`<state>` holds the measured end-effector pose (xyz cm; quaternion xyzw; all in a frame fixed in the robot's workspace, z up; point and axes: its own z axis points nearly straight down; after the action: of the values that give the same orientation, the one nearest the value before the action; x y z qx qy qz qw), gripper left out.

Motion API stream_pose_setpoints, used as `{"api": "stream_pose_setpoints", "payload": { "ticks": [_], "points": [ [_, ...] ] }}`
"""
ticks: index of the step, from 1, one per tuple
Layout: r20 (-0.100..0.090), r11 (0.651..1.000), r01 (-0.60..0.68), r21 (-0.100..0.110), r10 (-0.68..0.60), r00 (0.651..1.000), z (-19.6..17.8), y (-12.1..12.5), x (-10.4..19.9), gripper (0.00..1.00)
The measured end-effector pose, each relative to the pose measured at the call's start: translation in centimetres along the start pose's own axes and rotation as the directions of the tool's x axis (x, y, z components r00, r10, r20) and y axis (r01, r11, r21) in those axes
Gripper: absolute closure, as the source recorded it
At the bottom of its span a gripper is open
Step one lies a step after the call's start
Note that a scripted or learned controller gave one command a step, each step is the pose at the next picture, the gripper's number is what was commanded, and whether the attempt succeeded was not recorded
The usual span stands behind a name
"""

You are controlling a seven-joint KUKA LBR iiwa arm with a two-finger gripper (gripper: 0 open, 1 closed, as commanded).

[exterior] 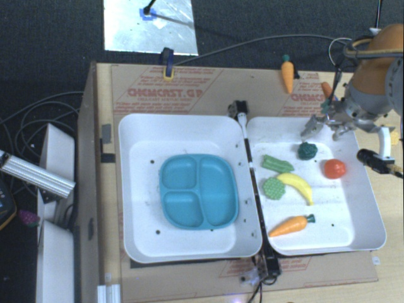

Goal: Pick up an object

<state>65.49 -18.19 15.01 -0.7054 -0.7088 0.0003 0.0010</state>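
Observation:
The right bin (363, 229) holds several toy foods: a dark green broccoli piece (307, 150), a red tomato (334, 168), a green pea pod (277, 164), a bumpy green fruit (273, 188), a yellow banana (297, 185) and an orange carrot (291, 225). My gripper (324, 130) hangs over the bin's far edge, just above and behind the broccoli piece. Its fingers (311, 128) are spread open with nothing between them.
The left bin (136, 169) holds a blue divided plate (198, 190). A second carrot (288, 74) lies on the cardboard behind the bins, with a small orange piece (326, 90) beside the arm. A black clip (240, 110) sits on the ridge between the bins.

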Motion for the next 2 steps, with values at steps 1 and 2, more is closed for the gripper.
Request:
{"api": "stream_pose_setpoints", "payload": {
  "ticks": [1,2],
  "points": [
    [0.001,1.000,0.000,-0.002,0.000,1.000,6.6,-1.4,1.4,0.00],
    [0.003,1.000,0.002,-0.008,-0.002,1.000,5.4,-1.2,1.4,1.00]
  ]
}}
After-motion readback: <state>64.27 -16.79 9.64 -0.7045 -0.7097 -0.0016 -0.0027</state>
